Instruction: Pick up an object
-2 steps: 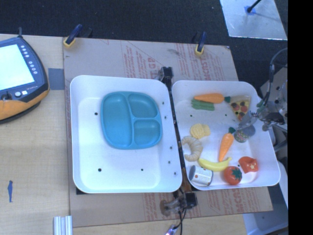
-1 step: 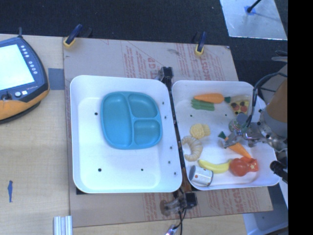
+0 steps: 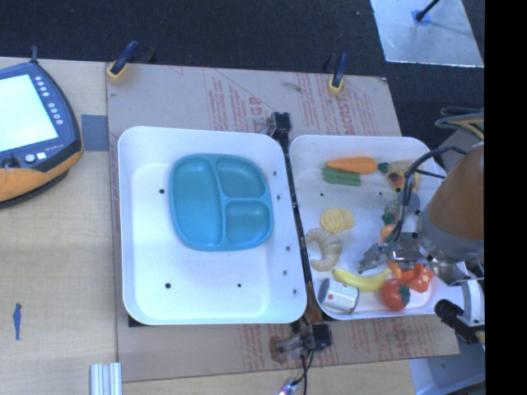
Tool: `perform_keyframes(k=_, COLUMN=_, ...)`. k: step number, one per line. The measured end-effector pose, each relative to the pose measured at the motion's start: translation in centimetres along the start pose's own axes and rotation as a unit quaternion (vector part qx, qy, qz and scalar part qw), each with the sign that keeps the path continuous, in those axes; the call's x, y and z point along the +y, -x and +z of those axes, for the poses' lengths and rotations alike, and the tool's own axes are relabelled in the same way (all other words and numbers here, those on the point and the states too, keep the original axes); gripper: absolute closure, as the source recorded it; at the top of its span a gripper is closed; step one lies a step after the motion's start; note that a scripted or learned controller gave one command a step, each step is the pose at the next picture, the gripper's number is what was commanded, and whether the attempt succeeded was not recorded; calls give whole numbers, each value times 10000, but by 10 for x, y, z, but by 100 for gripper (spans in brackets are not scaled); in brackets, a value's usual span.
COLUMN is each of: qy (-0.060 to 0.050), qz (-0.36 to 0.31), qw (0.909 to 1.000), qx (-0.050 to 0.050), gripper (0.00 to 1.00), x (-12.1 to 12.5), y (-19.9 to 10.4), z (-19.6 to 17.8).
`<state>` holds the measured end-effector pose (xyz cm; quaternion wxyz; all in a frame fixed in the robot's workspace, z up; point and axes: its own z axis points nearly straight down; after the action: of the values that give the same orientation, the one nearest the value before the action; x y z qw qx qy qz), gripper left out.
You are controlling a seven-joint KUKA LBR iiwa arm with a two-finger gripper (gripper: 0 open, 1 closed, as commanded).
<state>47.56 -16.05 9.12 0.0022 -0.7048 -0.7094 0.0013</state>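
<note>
left of gripper, far: blue divided plate [image 3: 221, 201], smooth hard plastic, in left bin [image 3: 140, 245] | nearer left: ridged yellow corn [image 3: 336, 219], ribbed tan pastry [image 3: 323, 250] | just left-below gripper [image 3: 380, 257]: banana [image 3: 360, 279], likely light, stiff, slick; take it across the curved middle | gripper low in right bin [image 3: 306, 159], cannot tell whether spread or pinched | below-right: glossy red tomato [image 3: 394, 295]

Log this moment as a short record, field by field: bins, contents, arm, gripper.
left bin: holds a blue divided plate
right bin: toy food, including carrot, banana, tomato, yellow ridged piece, beige curved piece
arm: over the right bin's right side
gripper: low, just above the banana; nothing visibly held
beside the bins: tablet-like controller at far left
</note>
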Motion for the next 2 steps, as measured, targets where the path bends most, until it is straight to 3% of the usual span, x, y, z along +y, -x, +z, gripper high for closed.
perform_keyframes(k=1, qy=1, qz=-18, qw=10000, qx=-10, gripper=100, x=0, y=1, z=-10)
perform_keyframes(k=2, qy=2, qz=-19, qw=10000, qx=-12, gripper=0, x=0, y=1, z=-10)
